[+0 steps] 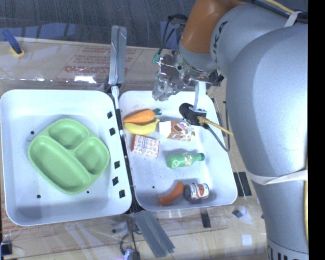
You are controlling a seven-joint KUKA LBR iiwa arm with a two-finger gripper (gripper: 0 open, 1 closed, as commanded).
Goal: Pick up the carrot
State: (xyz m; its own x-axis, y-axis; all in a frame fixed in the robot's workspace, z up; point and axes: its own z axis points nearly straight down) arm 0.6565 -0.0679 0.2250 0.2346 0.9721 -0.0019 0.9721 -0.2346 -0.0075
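Orange carrot [140, 116] touching banana [141, 127]; crackers [145, 145] near; gripper [163, 89] above, grip state unclear

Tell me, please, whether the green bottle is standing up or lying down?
Lying down: the green bottle rests on its side on the right bin's floor, cap pointing right.

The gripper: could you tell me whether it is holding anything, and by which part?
Nothing is held: the gripper hangs above the right bin's far edge, and the carrot lies apart in the bin.
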